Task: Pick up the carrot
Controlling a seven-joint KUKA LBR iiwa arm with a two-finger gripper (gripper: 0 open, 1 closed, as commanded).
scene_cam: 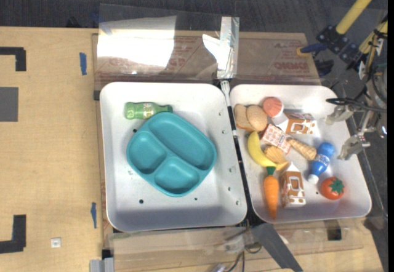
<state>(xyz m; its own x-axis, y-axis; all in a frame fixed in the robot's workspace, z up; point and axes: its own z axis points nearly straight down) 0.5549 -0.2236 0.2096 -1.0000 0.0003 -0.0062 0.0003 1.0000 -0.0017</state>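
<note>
The carrot (pixel 271 194) lies flat among toy food in the right bin (pixel 363 203), easy to reach. The end effector (pixel 352 141) waits nearby; I cannot tell its state.

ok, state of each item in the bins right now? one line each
carrot: lying flat, right bin, green top toward the banana
banana: lying flat, above the carrot
tomato: loose, right bin
blue bottle: tipped over
green bottle: on its side, left bin
teal plate: right side up, nothing on it

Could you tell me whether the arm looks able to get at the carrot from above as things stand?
Probably yes: the carrot lies uncovered near the right bin's front edge, though a small carton sits close beside it and the banana just behind.
</note>
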